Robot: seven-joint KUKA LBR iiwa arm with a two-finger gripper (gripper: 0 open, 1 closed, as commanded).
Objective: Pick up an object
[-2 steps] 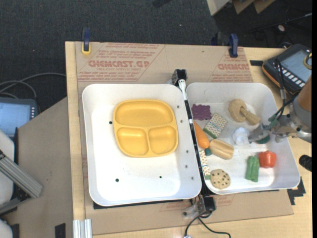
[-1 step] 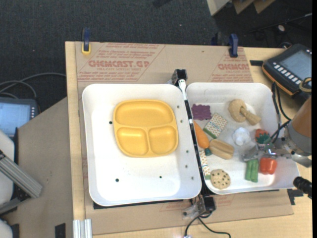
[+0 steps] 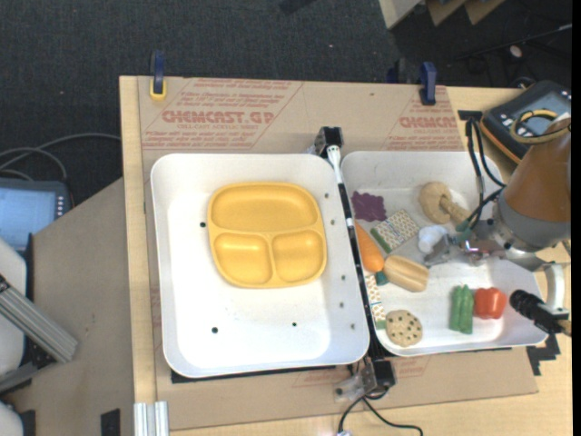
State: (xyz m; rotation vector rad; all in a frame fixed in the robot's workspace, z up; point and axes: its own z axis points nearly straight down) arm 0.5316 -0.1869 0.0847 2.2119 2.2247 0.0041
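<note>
Your gripper [image 3: 442,246] sits low in the right bin [image 3: 399,163], near its middle — I cannot tell its state from this view. You have the bun [image 3: 406,272] just beside it, with the carrot [image 3: 368,248], cookie [image 3: 402,327], green pepper [image 3: 462,308] and tomato [image 3: 489,302] spread around. Left bin [image 3: 182,243] carries the yellow divided plate [image 3: 267,233] — well apart from the arm

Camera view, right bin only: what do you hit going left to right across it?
Carrot → cookie → bread roll → doughnut-like ring → green vegetable → red pepper. Purple piece and patterned card left out: their spans overlap the neighbours'.
</note>
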